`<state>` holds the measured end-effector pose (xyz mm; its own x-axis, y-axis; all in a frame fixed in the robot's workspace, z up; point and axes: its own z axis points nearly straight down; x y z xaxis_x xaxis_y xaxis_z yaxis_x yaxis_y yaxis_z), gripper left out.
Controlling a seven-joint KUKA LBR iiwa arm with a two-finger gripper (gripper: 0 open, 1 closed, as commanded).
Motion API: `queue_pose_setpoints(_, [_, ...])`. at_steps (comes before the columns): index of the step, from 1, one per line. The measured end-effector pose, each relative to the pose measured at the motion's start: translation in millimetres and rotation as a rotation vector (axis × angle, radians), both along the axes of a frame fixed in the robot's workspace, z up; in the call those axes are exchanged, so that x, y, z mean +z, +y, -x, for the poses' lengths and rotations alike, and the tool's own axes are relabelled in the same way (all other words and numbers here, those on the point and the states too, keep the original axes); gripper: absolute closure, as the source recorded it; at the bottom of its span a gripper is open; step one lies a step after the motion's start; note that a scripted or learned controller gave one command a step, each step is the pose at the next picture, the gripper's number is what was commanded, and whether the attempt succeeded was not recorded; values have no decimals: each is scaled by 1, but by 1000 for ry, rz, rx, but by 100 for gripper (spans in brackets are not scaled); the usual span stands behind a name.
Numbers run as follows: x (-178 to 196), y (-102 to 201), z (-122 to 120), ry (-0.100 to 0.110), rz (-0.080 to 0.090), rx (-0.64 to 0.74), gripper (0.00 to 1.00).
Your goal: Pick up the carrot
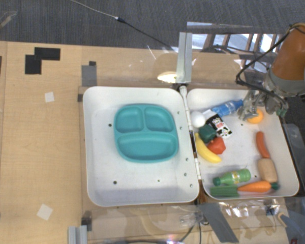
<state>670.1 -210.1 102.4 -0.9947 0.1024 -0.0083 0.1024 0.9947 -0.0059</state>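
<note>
Carrot (255, 187): lies lengthwise along the near wall of the right bin (290, 159), leafy end toward the right corner, untouched by the arm.
Near neighbours: 1 green bottle (233, 177) lies just behind the carrot, 1 dark green vegetable (223, 191) sits at its left end, and 1 tan bread-like piece (267, 170) stands close above its right end.
Gripper (255, 114): hangs over the far right part of the same bin, above or touching a small orange fruit (255, 118), well apart from the carrot.
Fingers: partly merged with cables and the fruit; whether they are spread or closed, and whether they grip anything, cannot be told.
Risk 1: a descent at the present spot would meet the orange fruit, similar in colour to the target, and not the carrot.
Risk 2: the carrot's place against the bin wall leaves little room for 1 finger on the near side; a finger could strike the rim.
Risk 3: crowding by the bottle and the green vegetable could produce a double catch or push the carrot aside.
Other contents: red sausage (263, 144), banana (207, 152), blue bottle (224, 108).
Left bin (99, 182): carries 1 teal divided tray (145, 132).
Hard to read: the arm is cut off at the right edge; the cluster near the banana is too tangled to name.
Counter (35, 151): pale wood, bears both bins.
</note>
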Motion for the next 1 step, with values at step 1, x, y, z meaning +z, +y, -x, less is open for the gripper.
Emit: queue_pose_setpoints(1, [-6, -2, 8, 34, -6, -3, 0])
